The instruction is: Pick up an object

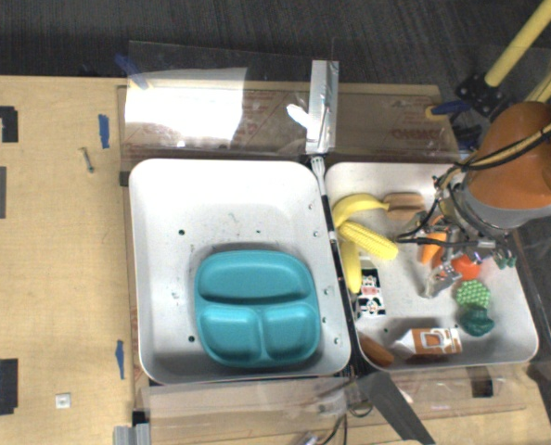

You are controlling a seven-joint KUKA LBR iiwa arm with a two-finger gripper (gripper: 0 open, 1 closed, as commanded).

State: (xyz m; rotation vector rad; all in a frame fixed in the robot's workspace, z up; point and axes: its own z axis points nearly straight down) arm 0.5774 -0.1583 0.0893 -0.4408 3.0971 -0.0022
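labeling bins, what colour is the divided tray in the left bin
Teal, seen clearly in the camera view: divided tray.

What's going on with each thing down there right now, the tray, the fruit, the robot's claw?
Teal divided tray: lying flat in the left bin, right side up.
Bananas: lying against the right bin's left wall.
Green bumpy ball: resting on the bin floor.
Gripper: lowered among the toys in the right bin.
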